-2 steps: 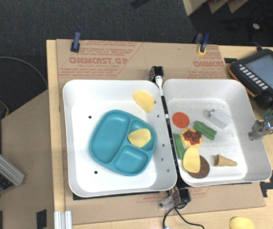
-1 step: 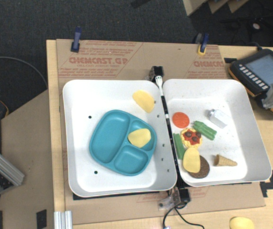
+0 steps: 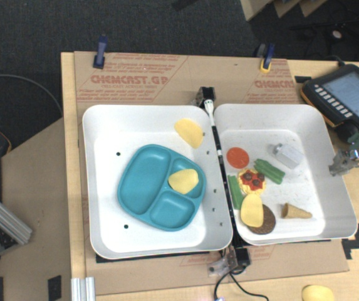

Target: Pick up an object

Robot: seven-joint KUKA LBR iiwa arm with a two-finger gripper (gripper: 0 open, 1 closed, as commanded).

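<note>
The left bin (image 3: pixel 98 168) holds a teal divided plate (image 3: pixel 148 190) with a pale yellow piece (image 3: pixel 183 180) lying in its right compartment. A second yellow piece (image 3: pixel 190 132) lies near that bin's far right corner. In the right bin (image 3: pixel 320 168) are a red disc (image 3: pixel 238 157), a grey block (image 3: pixel 286 154), a green stick (image 3: pixel 269 170), a thin green strip (image 3: pixel 235 192), a small red-and-yellow toy (image 3: pixel 252 179), a yellow piece (image 3: pixel 252 211) resting on a brown disc (image 3: pixel 267 224), and a tan wedge (image 3: pixel 297 212).
A dark hand-held pendant (image 3: pixel 339 96) lies beyond the right bin's far right corner. A small grey metal fitting (image 3: pixel 347 158) sits at that bin's right rim. Blue clamps (image 3: pixel 100 52) (image 3: pixel 267 56) hold the cardboard base. A yellow object (image 3: pixel 317 293) lies off the bench front right.
</note>
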